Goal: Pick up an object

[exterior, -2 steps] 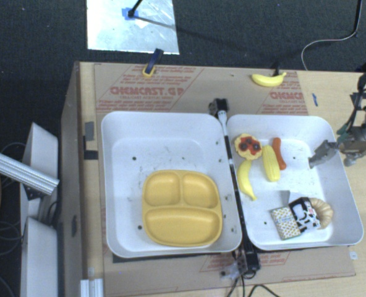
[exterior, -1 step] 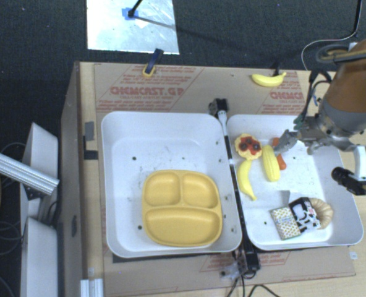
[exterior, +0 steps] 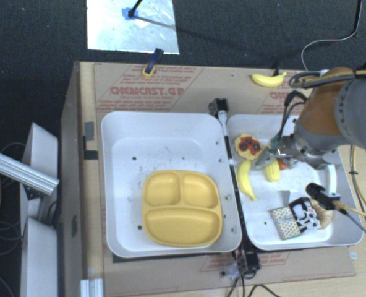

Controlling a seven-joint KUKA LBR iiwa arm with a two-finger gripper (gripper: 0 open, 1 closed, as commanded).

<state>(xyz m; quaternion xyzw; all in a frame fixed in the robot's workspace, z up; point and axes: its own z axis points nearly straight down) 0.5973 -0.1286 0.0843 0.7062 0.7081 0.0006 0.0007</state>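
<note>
One gripper [exterior: 271,158], low over yellow toy [exterior: 272,172]

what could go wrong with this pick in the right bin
1. The tool sits among crowded items: the small yellow piece, the curved yellow banana and the round yellow pizza toy. It may nudge one instead of grasping.
2. The banana lies by the bin's left wall, awkward for grasping.

Both bins [exterior: 170,125] look like smooth white plastic with a soft sheen. The yellow divided tray [exterior: 182,208] in the left one is matt plastic. The bench top [exterior: 146,88] is printed brown cardboard, dull and flat. The banana [exterior: 245,179] has a waxy, plastic-looking skin. Beyond the bench's far edge, a shiny metal sheet [exterior: 132,17] lies on rough dark carpet [exterior: 28,48].
</note>
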